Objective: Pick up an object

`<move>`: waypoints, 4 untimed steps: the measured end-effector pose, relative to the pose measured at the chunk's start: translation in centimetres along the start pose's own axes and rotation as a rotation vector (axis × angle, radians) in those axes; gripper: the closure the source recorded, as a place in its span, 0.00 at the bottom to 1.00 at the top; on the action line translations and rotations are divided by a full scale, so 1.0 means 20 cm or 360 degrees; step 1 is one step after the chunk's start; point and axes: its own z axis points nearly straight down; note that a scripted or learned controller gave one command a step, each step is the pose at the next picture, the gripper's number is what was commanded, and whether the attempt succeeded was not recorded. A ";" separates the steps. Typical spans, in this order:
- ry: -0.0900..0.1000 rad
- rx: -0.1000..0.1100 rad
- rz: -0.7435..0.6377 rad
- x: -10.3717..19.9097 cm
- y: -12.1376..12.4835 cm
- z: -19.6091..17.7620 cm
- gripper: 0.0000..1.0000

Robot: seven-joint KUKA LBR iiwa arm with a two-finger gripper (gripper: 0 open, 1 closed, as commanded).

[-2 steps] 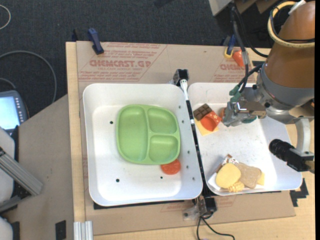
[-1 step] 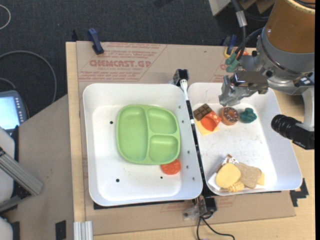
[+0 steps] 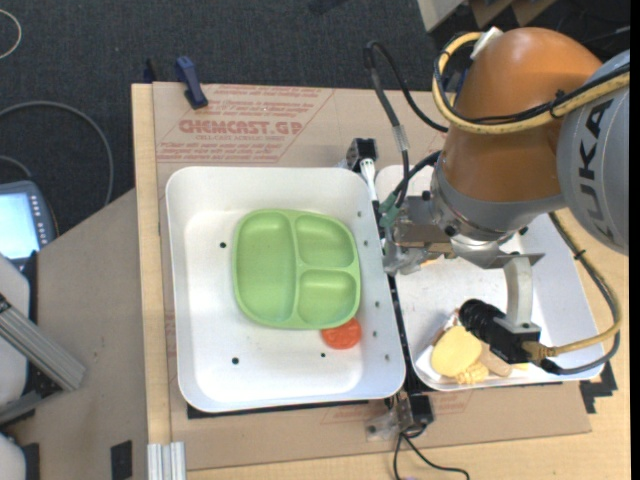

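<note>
arm: grey-and-orange robot arm [image 3: 510, 118] reached over the right shallow white bin [image 3: 428, 296] | gripper [image 3: 400, 240] sat at the wall shared by the bins; released or clenched could not be told | yellow rounded lump [image 3: 452, 351] lay in the right bin's near-left corner, apart from the gripper | green three-compartment plastic plate [image 3: 297, 268] lay in the left shallow white bin [image 3: 195, 298], a small orange-red round piece [image 3: 342, 336] touching its near edge

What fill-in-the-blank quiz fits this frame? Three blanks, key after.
1. The divided plate in the left bin is colored ____.
2. That plate has ____ compartments.
3. Of the two bins, the yellow object lies in the ____ one.
Missing words: green; three; right.
</note>
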 end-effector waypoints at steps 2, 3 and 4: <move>-0.0001 -0.0003 -0.0001 0.13 0.00 -0.29 1.00; 0.0003 -0.0027 -0.0001 0.12 0.01 -0.38 1.00; 0.0002 -0.0030 -0.0002 0.13 0.01 -0.43 1.00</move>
